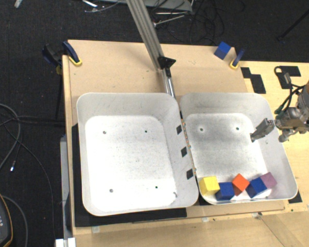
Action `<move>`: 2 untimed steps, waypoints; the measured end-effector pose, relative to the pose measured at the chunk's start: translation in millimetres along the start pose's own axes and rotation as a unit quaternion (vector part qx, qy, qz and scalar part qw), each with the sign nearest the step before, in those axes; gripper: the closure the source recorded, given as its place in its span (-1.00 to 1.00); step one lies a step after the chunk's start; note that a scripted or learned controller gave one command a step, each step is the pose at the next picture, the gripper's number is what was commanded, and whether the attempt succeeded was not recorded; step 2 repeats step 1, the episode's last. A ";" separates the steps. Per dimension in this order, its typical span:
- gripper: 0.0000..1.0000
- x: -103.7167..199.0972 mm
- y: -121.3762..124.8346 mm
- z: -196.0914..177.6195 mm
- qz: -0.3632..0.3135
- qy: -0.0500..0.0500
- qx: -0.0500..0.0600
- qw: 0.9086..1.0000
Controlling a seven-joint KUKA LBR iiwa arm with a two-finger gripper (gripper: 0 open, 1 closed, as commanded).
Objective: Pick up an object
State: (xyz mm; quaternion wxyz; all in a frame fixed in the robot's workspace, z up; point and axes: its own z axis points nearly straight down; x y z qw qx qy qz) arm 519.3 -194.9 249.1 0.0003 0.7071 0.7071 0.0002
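Several small blocks lie in a row along the near wall of the right bin (262,107): a yellow block (209,184), a blue block (225,190), an orange block (240,183), a second blue block (256,187) and a purple block (269,179). My gripper (273,133) hangs over the right bin's right side, above and behind the blocks and well apart from them. Its two fingers stand spread, one finger (260,130) pointing toward the bin's middle. It is open and holds nothing.
The left bin (92,112) stands beside the right one. A metal pole (147,27) slants down from the back to the seam between the bins. A blue cube (223,49) and a yellow-tipped clamp (236,59) sit on the bench's back right.
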 end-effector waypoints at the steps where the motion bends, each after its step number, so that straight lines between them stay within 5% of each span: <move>1: -1.00 2.5 23.4 48.5 -0.002 0.000 0.002 1.000; 2: -1.00 2.5 23.4 48.5 -0.002 0.000 0.002 1.000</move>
